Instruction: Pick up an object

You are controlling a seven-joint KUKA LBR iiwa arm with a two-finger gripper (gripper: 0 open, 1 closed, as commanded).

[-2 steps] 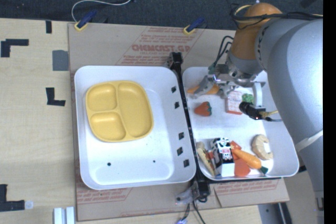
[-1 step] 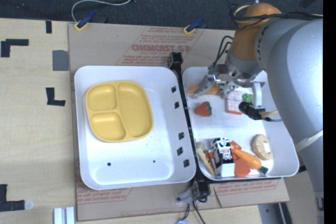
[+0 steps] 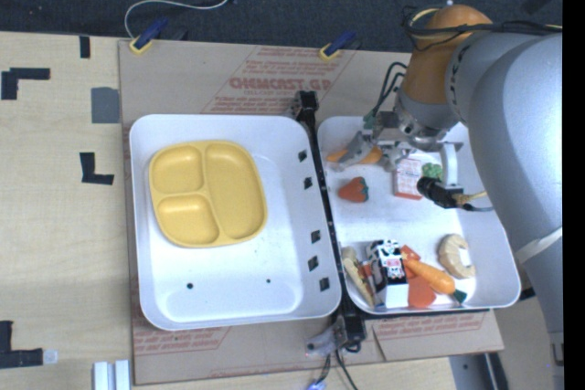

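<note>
My gripper [image 3: 391,142] is low over the back of the right bin [image 3: 484,224], beneath the arm's orange band. Just to its left lies an orange carrot-like toy [image 3: 345,154], close to or touching the gripper. A red strawberry toy [image 3: 353,189] rests a little further forward, apart from the gripper. A white and red packet [image 3: 409,177] lies right under the gripper's near side. A tan bagel [image 3: 454,255] sits at the bin's right front. Several small toys [image 3: 393,271], among them an orange carrot and a black-and-white cow figure, are heaped along the front wall.
The left bin [image 3: 274,288] holds a yellow divided plate [image 3: 207,193] in its back half. A black divider [image 3: 315,196] runs between the two bins. The grey arm [image 3: 521,123] covers the right bin's far right side.
</note>
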